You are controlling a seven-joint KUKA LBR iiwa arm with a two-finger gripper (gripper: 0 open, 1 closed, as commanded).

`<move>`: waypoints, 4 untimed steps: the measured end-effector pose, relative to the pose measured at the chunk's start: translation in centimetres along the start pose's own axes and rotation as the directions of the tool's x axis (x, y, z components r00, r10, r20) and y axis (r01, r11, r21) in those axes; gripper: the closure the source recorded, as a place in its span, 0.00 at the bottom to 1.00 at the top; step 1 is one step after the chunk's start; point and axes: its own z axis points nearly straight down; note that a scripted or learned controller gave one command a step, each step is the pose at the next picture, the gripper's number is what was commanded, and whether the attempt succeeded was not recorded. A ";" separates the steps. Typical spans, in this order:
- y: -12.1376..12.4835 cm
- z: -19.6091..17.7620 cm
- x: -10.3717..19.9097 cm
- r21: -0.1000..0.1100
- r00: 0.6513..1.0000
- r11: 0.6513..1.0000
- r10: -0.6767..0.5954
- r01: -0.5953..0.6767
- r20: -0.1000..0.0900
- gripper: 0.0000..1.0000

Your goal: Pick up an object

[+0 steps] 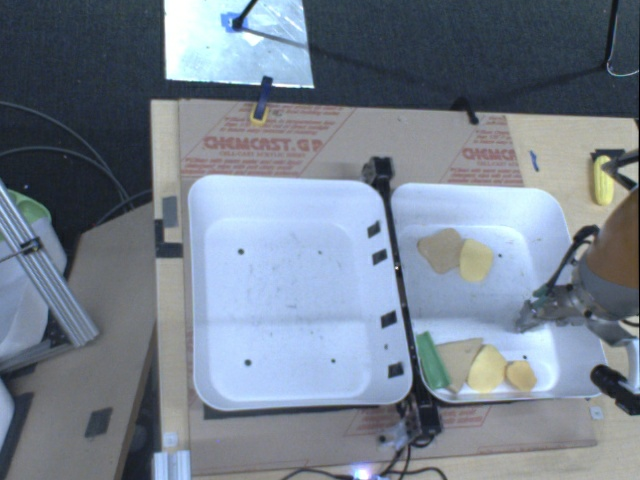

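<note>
The right bin (540, 206) holds several flat food-like pieces. A tan piece (439, 250) and a yellow round piece (477, 261) lie side by side near its middle. Along the front wall lie a green stick (431, 359), a tan flat piece (458, 353), a yellow piece (487, 369) and a small orange-yellow piece (520, 375). My gripper (528, 316) reaches in from the right edge and sits low over bare bin floor on the right side, apart from all the pieces. The orange-yellow piece is the nearest, just in front of it.
The left bin (290, 288) stands beside the right one, with a black hinge strip (392, 288) between them. A yellow object (602, 180) lies on the bench at the far right. A metal frame (40, 278) stands at the left.
</note>
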 end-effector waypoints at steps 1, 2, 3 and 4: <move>7.8 -4.3 0.7 -0.009 1.000 1.000 -0.013 0.013 -0.002 1.00; 5.5 -9.3 13.8 -0.003 1.000 1.000 -0.021 0.021 -0.009 1.00; 5.5 -9.9 24.6 0.000 1.000 1.000 -0.021 0.021 -0.012 1.00; 0.6 -8.5 33.7 0.005 1.000 1.000 -0.018 0.018 -0.010 1.00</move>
